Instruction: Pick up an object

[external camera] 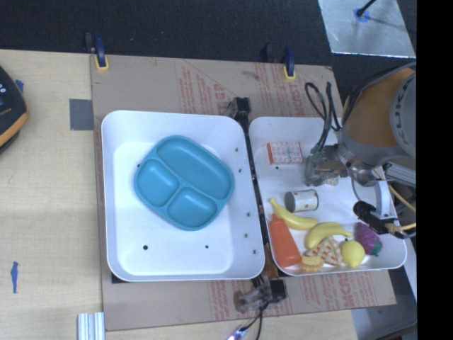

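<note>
My gripper [320, 173] hangs low over the right bin [283, 127], near its middle right. It is just above and to the right of a small grey can [304, 200] lying on its side. A red and white box [284, 152] lies to the gripper's left. Toward the bin's front lie two yellow bananas [294, 218], an orange carrot-like piece [283, 241], a pizza slice [323, 250], a lemon [352, 253] and purple grapes [368, 237]. Nothing shows as held.
The left bin [120, 261] holds a blue divided plate [184, 181]. The arm's grey body with its orange band [379, 115] covers the right bin's far right corner. Cables and a black connector [371, 214] hang over its right rim.
</note>
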